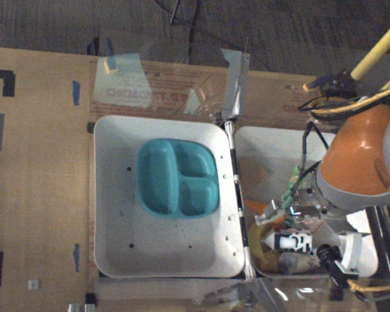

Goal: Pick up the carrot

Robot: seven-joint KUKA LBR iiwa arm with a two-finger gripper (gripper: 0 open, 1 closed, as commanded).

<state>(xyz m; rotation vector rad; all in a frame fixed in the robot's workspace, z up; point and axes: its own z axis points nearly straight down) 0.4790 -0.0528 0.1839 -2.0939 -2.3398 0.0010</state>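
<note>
The claw hangs low in the right bin beside an orange carrot — its opening cannot be told — no writing is legible.

Carrot: orange, seen only in part. Lies in the right-hand bin, close against its left wall, at roughly nine o'clock from bin centre. Visible portion is a short wedge pointing toward nine o'clock. Remainder toward three o'clock is hidden. Full length and any contact with neighbouring items cannot be determined.
</note>
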